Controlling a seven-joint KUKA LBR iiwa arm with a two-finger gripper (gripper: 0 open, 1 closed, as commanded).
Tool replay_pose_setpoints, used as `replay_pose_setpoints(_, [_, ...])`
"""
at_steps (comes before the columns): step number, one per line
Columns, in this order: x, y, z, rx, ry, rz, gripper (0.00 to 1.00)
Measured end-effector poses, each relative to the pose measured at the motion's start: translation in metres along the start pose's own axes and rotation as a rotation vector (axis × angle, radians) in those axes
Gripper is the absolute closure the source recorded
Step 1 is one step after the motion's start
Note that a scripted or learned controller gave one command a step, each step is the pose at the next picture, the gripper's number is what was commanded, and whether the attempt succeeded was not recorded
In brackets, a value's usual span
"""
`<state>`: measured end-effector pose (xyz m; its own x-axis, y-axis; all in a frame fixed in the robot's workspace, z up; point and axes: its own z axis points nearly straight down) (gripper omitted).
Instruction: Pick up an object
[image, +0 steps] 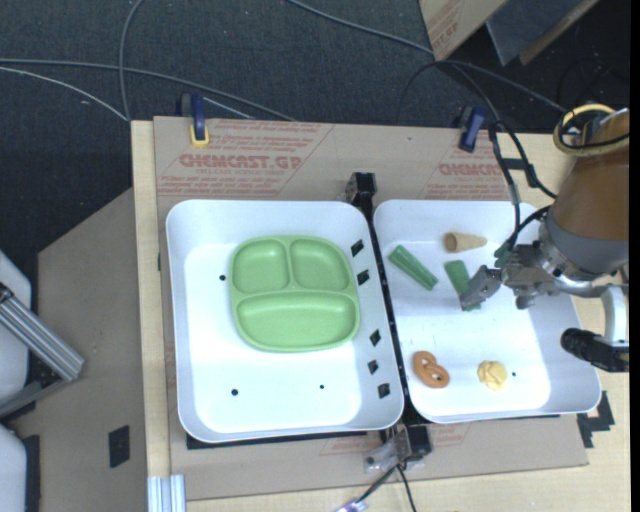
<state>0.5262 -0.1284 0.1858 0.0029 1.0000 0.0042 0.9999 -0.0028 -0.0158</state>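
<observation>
Pincer (478, 291) hangs low beside the short green plastic block (457, 276), I guess lining up; spread unclear.

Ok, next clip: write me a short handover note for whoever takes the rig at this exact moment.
Gripper: low in the right bin, at the short green block; whether it grips anything is not visible.
Right bin also holds: long green block, cone-shaped piece, pretzel, small yellow item.
Left bin: green divided plate.
Done: arm is down among the objects.
Left: no object seen lifted; confirm a grasp, then raise.
</observation>
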Motion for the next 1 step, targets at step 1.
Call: replay_pose_setpoints(1, [0.0003, 0.0032, -0.0070, -0.014, -0.002, -0.003, 0.00])
